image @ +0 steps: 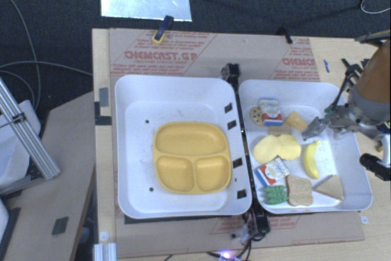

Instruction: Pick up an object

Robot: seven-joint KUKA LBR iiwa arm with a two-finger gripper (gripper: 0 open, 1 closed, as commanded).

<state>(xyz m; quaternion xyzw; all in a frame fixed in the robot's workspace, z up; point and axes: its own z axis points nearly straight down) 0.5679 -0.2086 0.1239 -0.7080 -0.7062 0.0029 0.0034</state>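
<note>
The right bin [351, 159] holds several toy foods: a cookie [255, 113], a small milk carton [270, 110], a cheese wedge [295, 121], two pale yellow round pieces [277, 148], a banana [311, 159], a second small carton [271, 172], a bread slice [299, 190], a green piece [275, 194] and a tan wedge [330, 187]. My gripper [316, 127] reaches in from the right and sits low over the bin's right half, just above the banana's top end and right of the cheese wedge. Nothing is visibly held in it.
The left bin [134, 131] holds a yellow divided plate [192, 156]. Black clips run along the seam between the bins [235, 125]. The bins rest on a cardboard sheet [183, 52]. The arm's grey body [372, 88] stands over the right bin's right rim.
</note>
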